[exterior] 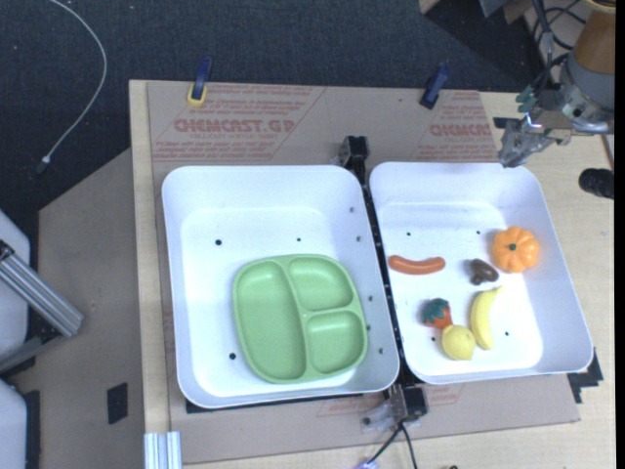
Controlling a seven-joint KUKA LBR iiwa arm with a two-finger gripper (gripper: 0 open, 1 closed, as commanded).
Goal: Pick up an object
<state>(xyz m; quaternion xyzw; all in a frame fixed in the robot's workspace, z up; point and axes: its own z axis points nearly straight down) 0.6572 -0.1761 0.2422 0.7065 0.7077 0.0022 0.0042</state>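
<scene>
The right bin (459, 189) holds several toy foods. An orange pumpkin (515, 249) sits at its right side, a red sausage (417, 264) near the middle, and a small brown piece (482, 272) between them. A yellow banana (483, 318), a yellow lemon (458, 342) and a red-and-green strawberry-like piece (437, 312) lie toward the front. My gripper (517, 151) hangs above the bin's far right corner, well behind the pumpkin, with nothing seen between its fingers.
The left bin (195, 223) holds a green divided plate (298, 316). A black clamp (354, 149) sits between the bins at the back. Blue (435, 84) and yellow-blue (200, 82) clips hold the cardboard base. Cables lie at the top right.
</scene>
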